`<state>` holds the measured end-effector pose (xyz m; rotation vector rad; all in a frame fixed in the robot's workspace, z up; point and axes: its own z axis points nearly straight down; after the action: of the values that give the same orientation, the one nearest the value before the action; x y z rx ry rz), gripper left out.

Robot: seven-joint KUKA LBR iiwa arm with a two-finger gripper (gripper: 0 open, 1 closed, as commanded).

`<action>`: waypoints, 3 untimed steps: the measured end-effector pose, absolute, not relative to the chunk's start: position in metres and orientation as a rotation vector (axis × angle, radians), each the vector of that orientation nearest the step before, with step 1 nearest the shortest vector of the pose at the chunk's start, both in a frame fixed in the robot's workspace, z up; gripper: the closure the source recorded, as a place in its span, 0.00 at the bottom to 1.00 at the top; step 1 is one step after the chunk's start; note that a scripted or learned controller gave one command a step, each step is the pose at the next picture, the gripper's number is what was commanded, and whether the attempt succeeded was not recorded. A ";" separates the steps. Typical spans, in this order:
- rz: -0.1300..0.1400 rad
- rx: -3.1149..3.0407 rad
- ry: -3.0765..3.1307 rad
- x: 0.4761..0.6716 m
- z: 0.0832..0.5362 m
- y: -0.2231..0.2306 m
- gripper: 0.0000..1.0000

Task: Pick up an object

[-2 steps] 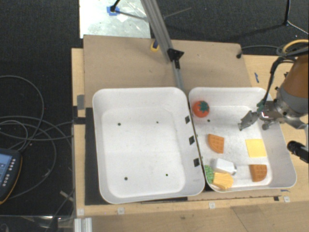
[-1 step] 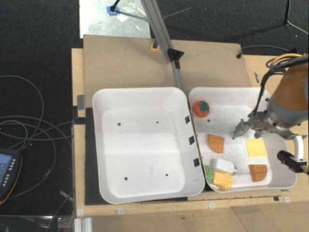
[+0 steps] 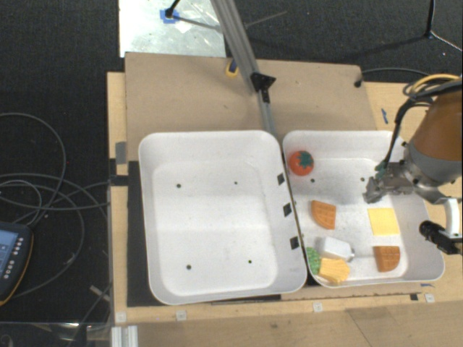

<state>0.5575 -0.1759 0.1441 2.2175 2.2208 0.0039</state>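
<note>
Worktop (image 3: pixel 181 92): a brown board that carried two shallow white bins side by side. Left bin (image 3: pixel 155 150): bare white floor. Right bin (image 3: pixel 347 147): held every candidate for picking. My arm (image 3: pixel 441 132), grey with an orange band, reached in over the right bin's far right side. My jaws (image 3: pixel 377 184) hung low near the bin's right-centre, just above the yellow block (image 3: pixel 383 221); from this slanted view I could not tell whether they were spread or closed, and nothing showed between them.

Objects, in descending size: yellow block beside my jaws; orange wedge (image 3: pixel 324 214) at mid-bin; brown-orange piece (image 3: pixel 387 258) near the front right corner; a front cluster of white piece (image 3: pixel 336 249), yellow wedge (image 3: pixel 334 270) and green piece (image 3: pixel 312 257), apparently touching; red-orange ball (image 3: pixel 301 162) at the back left.

Risks, as I judged them: the yellow block lay flat, so a descent might have skidded off its top; the bin's right wall stood near and could have fouled one side of the jaws; the clustered pieces might have been nudged rather than gripped.
</note>
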 end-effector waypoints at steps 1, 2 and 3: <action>0.006 2.212 2.220 0.556 0.208 -0.179 1.00; 0.002 2.215 2.224 0.557 0.210 -0.179 1.00; 0.005 2.209 2.231 0.575 0.220 -0.134 1.00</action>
<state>0.5753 -0.1338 0.2204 2.2089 2.2310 0.0045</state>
